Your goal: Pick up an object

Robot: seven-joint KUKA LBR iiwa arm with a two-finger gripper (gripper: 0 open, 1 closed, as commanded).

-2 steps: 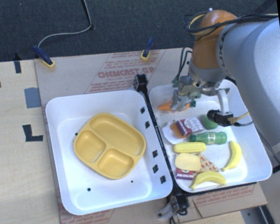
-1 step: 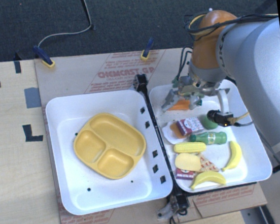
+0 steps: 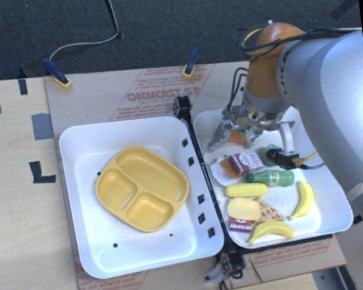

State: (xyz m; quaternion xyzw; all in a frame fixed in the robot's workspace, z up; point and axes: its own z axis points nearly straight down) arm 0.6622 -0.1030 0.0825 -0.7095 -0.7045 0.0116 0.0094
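My gripper (image 3: 234, 131) hangs low over the far left part of the right bin (image 3: 330, 217), below the arm's orange band. A small orange thing (image 3: 237, 137) lies right under it; whether it is held I cannot tell. Just in front of the gripper lie a maroon packet (image 3: 243, 162) on a small white plate (image 3: 219, 172), a green bottle (image 3: 273, 177) and a corn cob (image 3: 246, 191). Nearer the front are a pizza slice (image 3: 268, 211), a pale yellow piece (image 3: 242, 208) and two bananas (image 3: 303, 199) (image 3: 270, 231).
The left bin (image 3: 83, 207) holds a yellow divided tray (image 3: 142, 188). A black divider with clips (image 3: 198, 172) runs between the two bins. The arm's grey body (image 3: 336, 107) covers the right bin's far right side. Cardboard (image 3: 128, 95) lies under both bins.
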